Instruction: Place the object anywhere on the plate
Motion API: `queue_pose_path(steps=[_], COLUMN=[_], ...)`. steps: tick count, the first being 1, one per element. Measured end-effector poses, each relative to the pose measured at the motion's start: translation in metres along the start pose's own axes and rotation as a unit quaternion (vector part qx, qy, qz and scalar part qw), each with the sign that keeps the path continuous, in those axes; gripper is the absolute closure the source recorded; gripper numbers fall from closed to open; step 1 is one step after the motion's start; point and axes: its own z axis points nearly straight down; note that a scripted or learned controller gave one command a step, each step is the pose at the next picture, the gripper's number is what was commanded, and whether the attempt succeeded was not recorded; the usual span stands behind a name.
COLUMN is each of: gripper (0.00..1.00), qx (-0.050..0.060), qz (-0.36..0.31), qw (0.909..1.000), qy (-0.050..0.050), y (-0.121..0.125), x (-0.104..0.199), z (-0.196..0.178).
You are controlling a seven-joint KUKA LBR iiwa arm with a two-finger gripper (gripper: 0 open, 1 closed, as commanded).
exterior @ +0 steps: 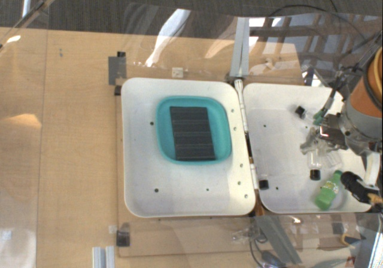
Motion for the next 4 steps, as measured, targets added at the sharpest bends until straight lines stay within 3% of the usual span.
queue_pose_path(steps=[1, 2, 3, 4], gripper=[0.00, 0.00, 0.00, 1.00], qx=[0.000, -0.008, -0.014, -0.017], qz=[0.000, -0.029, -0.042, -0.044], qw=[1.0000, 0.9996, 0.9990, 0.9989], qy=[0.000, 0.000, -0.006, -0.004], y=[0.000, 0.000, -0.011, -0.008], x=[0.000, -0.020, 0.014, 0.017], z=[0.000, 0.121, 0.119, 0.108])
